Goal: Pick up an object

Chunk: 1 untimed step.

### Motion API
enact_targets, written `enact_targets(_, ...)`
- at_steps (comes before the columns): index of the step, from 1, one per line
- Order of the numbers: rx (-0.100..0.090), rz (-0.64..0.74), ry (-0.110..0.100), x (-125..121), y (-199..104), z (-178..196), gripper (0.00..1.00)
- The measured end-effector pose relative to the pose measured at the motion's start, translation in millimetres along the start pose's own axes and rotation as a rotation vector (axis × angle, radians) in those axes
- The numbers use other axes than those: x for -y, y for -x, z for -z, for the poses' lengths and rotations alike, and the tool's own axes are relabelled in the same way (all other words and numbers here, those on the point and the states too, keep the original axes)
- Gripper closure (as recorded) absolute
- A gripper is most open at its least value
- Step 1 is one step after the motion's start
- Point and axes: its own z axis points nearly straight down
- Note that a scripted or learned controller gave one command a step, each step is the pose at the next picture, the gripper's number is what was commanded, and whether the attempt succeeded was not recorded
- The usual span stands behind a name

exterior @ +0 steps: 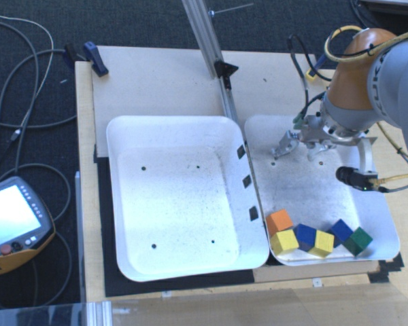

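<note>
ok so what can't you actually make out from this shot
- Gripper, camera view: the fingers are small and blurred against the right bin, so open or shut is unclear.
- Arm: cut off by the right edge.
- Blocks: the green block and the blue block overlap, so touching or apart is unclear.
- Pendant: cut off by the left edge, screen glare hides its content.

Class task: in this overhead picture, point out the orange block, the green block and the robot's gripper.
Orange block (279, 220): camera view, on its top face.
Green block (359, 240): camera view, on its top face.
Gripper (285, 145): camera view, at its tip over the right bin.
</note>
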Motion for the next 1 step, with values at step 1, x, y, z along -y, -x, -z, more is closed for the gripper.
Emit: enact_targets(1,0.007,-0.012,0.006,25.0,67.5,3.8,0.0)
